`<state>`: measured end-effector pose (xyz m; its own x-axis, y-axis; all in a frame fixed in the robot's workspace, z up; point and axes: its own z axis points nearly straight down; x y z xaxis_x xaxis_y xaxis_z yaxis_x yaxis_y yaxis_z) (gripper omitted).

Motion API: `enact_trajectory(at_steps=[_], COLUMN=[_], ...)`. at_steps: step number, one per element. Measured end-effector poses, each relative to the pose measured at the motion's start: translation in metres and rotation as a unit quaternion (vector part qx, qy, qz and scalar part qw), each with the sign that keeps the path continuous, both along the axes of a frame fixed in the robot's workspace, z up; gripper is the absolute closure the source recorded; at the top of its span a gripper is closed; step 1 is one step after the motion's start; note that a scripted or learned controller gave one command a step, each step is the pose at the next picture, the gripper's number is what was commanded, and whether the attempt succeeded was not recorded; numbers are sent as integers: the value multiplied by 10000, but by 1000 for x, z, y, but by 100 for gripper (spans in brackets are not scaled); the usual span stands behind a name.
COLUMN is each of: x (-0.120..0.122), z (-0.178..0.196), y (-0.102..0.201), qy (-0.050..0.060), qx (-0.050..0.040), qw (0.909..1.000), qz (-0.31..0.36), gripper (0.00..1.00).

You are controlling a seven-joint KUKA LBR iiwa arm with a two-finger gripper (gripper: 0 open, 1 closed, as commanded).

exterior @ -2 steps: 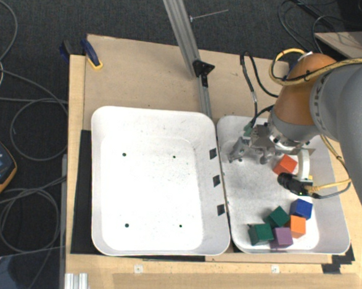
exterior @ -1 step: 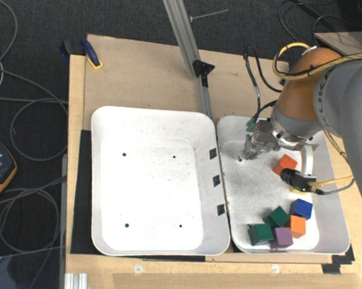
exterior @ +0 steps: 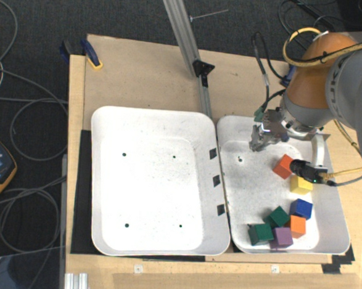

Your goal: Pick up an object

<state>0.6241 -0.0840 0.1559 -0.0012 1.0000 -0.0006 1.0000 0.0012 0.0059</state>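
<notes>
Purple block [exterior: 282, 238] sits by green, orange, blue cubes in right bin [exterior: 245, 195].

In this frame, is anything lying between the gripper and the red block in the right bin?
No. In the camera view, only bare white bin floor separates the gripper from the red block. The other blocks lie farther toward the bin's near right corner.

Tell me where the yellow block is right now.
The yellow block lies in the right bin, near its right wall, just below the red block and above the blue block.
</notes>
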Motion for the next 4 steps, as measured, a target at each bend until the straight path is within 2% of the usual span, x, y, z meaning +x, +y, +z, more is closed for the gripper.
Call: enact_trajectory(at_steps=[1,2,3,4], x=[-5,-4,7,3], z=[60,100,94,96], y=[5,5,68,118], qy=[-11,-2,17,25], qx=[-1,-1,12,15], qw=[10000,10000,10000,10000], qz=[6,2,30,26], gripper=[100,100,100,100])
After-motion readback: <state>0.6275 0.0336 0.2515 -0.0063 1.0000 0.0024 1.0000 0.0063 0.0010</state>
